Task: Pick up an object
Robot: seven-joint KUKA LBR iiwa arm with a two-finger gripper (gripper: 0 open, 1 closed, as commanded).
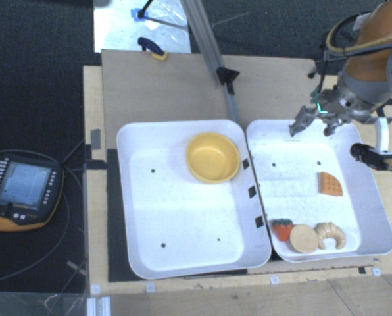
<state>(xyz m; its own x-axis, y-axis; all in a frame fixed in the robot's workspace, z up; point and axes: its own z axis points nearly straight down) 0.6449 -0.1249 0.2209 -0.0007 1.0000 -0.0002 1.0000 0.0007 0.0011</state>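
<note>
- The bench (156,91) is a pale brown board on a wider tan top, with dark carpet around it on the left and far sides.
- Two white bins sit side by side on it, their inner rims touching: the left bin (143,242) and the right bin (294,170).
- A yellow bowl (212,157) stands upright near the left bin's far right corner.
- In the right bin, a waffle (329,184) lies near the right rim, well apart from the near corner group.
- Along the right bin's near edge lie a tomato (282,229), a round biscuit (304,238) and a croissant (331,234), close together.
- The gripper (312,125) hangs over the right bin's far edge, fingers spread apart with nothing between them.
- A grey pole (206,35) slants across the bench's far side.
- A teach pendant (22,189) rests on the carpet off the left edge.
</note>
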